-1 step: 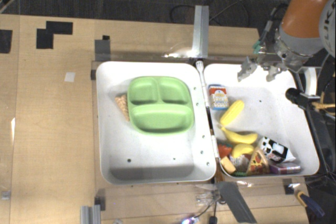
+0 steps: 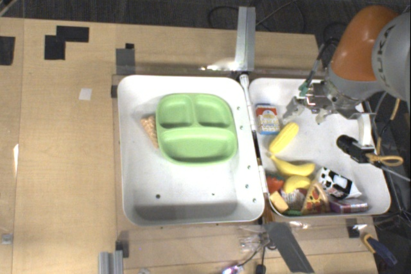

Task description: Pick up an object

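Camera view: open, empty-fingered tool (image 2: 307, 104) hangs up-right of the corn cob (image 2: 284, 137), whose length slants toward it.

A green divided tray (image 2: 194, 127) lies in the left white bin (image 2: 138, 202).

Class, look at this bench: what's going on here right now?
A grey robot arm reaches in over the right bin, its claw hovering above toy food, near a yellow corn cob and a banana. Nothing is gripped. The left bin holds a green divided tray.
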Controlling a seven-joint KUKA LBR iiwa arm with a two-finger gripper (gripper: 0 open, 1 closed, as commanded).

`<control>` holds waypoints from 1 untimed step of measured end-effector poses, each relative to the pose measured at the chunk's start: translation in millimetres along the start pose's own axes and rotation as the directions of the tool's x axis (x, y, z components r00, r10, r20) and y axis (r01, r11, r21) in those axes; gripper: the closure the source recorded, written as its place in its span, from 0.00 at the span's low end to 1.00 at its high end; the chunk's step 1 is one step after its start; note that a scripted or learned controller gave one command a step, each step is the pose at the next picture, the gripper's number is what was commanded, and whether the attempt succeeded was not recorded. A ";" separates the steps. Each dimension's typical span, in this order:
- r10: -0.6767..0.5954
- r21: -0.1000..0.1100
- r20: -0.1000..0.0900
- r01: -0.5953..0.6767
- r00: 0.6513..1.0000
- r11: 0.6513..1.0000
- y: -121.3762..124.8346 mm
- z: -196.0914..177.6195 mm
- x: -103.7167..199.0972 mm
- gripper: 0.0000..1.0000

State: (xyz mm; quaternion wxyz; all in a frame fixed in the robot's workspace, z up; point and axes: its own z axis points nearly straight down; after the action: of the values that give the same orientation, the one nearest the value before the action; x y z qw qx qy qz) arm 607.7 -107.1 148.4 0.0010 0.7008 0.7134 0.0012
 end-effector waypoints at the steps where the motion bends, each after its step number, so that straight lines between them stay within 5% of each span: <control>1: -0.127 -0.023 0.005 0.128 0.992 0.992 -9.9 49.6 10.2 0.00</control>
State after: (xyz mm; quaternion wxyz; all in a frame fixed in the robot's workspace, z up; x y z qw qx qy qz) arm 597.7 -97.1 98.8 0.0106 0.6537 0.7566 0.0084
